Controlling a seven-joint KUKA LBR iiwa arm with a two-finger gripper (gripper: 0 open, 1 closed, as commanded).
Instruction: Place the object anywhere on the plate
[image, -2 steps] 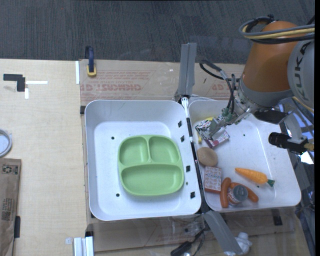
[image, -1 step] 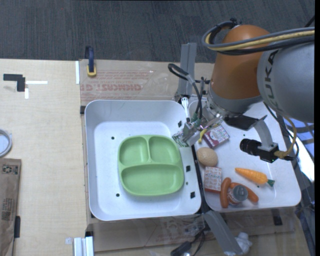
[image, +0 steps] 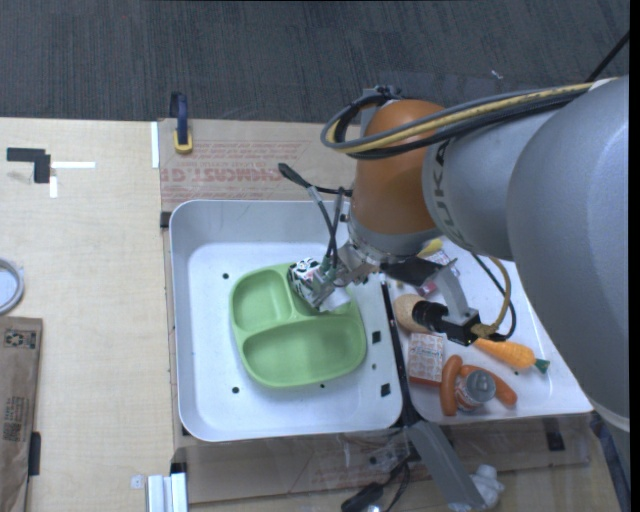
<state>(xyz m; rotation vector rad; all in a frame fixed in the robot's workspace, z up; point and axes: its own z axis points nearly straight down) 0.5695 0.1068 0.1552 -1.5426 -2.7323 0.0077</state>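
To the far left of my tool, on the tabletop (image: 80, 250), there is nothing that concerns this task, so I begin with the left bin (image: 200, 330), which holds the green plate (image: 300, 350). The plate has three compartments: a small one at its upper left, a large one along its lower side, and a third at its upper right, and this last one is directly under my tool (image: 312, 283). I judge that I am at the placing step, because the tool hangs over the plate's upper right part, low and close to it. Something small, pale and dark (image: 305, 273), sits at the tip, and I think it is the object, but it is too blurred for me to name it or to be sure that it is held. Whether the tool is released or clenched I cannot tell. If the object is there, the next move calls only for a small descent and a letting go, since any place on the plate is accepted; the risk, as I judge it, is that the object falls on the rim and rolls out. To the right of my tool, the other bin (image: 560, 405) carries a carrot (image: 510, 352), a red and white packet (image: 426, 357) and some other small things.
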